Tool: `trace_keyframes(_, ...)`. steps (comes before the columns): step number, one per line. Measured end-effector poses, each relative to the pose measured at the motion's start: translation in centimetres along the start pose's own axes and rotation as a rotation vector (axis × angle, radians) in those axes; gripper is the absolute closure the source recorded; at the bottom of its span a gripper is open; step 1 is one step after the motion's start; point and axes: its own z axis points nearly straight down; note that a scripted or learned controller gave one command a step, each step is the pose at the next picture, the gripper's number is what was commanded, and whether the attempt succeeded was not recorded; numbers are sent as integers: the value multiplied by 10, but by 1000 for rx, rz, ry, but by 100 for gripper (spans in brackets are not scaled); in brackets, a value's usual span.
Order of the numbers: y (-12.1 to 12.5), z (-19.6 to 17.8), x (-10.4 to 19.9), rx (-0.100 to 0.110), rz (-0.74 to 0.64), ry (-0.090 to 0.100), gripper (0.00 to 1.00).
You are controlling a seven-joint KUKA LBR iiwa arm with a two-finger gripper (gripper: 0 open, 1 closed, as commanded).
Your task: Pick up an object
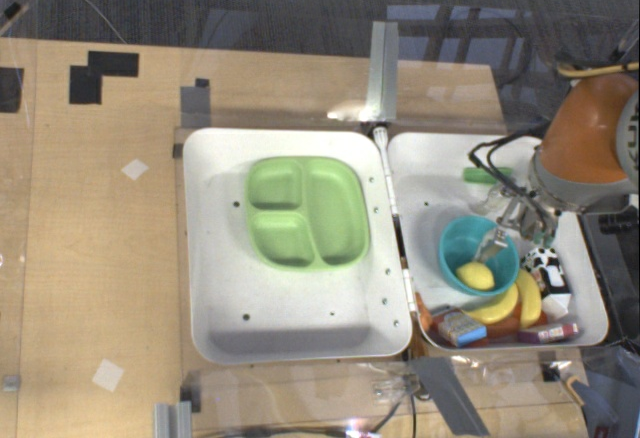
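My gripper point(503, 234) reaches in from the right and hangs over the teal bowl point(462, 248) in the right bin point(425, 176), with its tip just inside the bowl's right rim. A yellow lemon point(476, 276) lies in the bowl, just below and left of the gripper's tip. A banana point(512, 305) curves along the bowl's lower right side. A grey and blue block point(464, 329) and a red pen-like item point(548, 332) lie by the bin's front wall. A black-and-white object point(546, 268) sits to the right of the bowl.
The left bin point(220, 306) holds a green divided plate point(304, 211). A small green item point(484, 174) lies at the back of the right bin, partly under the arm's cables. A metal post point(383, 76) stands behind the wall between the bins.
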Motion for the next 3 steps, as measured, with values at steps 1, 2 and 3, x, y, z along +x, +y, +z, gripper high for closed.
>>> trace_keyframes(1, 16, -2, 73, -2, 433, -6, 0)
trace_keyframes(2, -8, 1, -8, 1, 442, -3, 0)
trace_keyframes(3, -4, 0, 39, -1, 636, -3, 0)
